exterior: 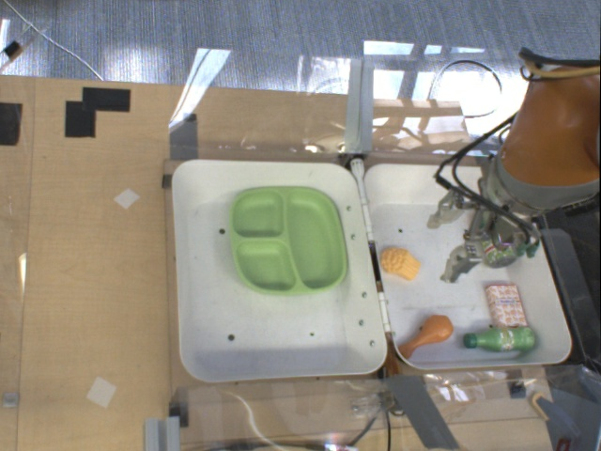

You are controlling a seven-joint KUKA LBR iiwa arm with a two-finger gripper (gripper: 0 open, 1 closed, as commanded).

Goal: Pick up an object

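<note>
Over the right bin [554, 341] the pincer [454, 242] hangs from the grey arm with its orange band [559, 130], its two metal fingers standing apart, one nearer the bin's middle and one lower, with nothing between them. Candidate objects all lie in this bin: a lumpy yellow-orange piece [401, 263] near the left wall, a tan drumstick-shaped toy [427, 333] against the front left corner, a green bottle [500, 340] lying on its side along the front, and a small pink-and-white carton [504, 304] just behind the bottle. The left bin [202, 346] bears a light green divided tray [286, 240] with three compartments.

A judgement on the step in hand: the pincer is poised above bare bin floor, between the yellow piece and the carton, so it first needs to be centred over one object before it goes down. The yellow piece looks the easiest choice, as it stands clear of walls and neighbours. The bottle, smooth and round, may roll out of a grip unless the fingers close across its width. The drumstick touches the wall, leaving little room for a finger.
</note>
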